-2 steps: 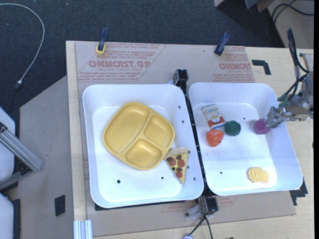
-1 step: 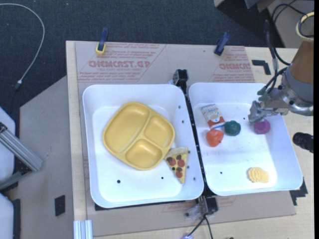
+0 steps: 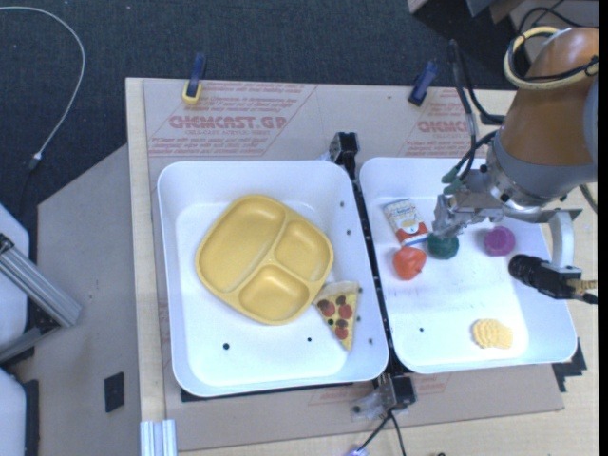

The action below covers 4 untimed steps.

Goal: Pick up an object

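Green and round, a small plastic toy (image 3: 443,247) in the right white bin (image 3: 532,350), just beside a red toy fruit (image 3: 409,262), is met by the two-finger gripper (image 3: 448,222), grip unconfirmed; it is judged light, stiff, slippery, best pinched across its middle.

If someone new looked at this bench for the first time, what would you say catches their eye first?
Probably the big yellow divided plate in the left bin, with a toy pizza slice beside its lower right edge. Next comes the grey and orange arm, its claw low in the right bin just above a green toy, with a red toy, a purple toy and a small carton nearby.
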Each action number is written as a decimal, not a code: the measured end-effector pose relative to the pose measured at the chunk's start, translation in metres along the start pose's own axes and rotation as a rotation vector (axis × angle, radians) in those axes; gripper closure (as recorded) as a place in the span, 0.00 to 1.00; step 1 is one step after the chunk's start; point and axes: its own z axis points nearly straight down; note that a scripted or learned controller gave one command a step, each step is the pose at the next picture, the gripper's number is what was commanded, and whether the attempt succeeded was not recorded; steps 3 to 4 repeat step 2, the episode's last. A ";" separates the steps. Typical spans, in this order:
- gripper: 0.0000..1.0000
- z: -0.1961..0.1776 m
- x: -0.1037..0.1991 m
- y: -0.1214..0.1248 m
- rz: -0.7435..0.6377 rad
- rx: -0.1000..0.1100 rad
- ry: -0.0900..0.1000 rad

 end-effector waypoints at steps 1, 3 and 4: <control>1.00 0.012 0.058 0.010 0.000 0.001 0.000; 1.00 0.006 0.117 0.023 -0.001 -0.005 -0.001; 1.00 0.006 0.117 0.023 -0.001 -0.005 -0.001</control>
